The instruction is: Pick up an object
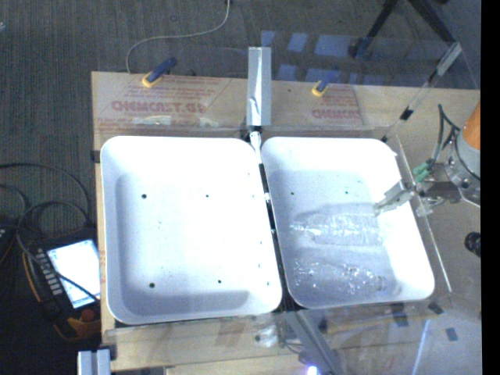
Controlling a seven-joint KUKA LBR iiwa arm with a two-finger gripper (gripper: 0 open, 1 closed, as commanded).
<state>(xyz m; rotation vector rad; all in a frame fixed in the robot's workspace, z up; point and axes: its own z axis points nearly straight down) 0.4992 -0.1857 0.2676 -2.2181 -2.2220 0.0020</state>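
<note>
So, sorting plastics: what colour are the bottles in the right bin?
Clear, colourless bottles, per the camera view.

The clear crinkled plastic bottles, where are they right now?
Both clear crinkled plastic bottles lie in the right white bin, one behind the other, just left of the pincer.

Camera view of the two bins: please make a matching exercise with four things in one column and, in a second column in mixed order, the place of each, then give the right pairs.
Things:
1. upper clear plastic bottle
2. lower clear plastic bottle
3. gripper
4. left bin

Places:
A. near the front wall of the right bin
B. to the left of the centre divider
C. in the middle of the right bin, lying flat
D. over the right bin's right side, just above a bottle's end

Pairs: 1-C, 2-A, 3-D, 4-B
</note>
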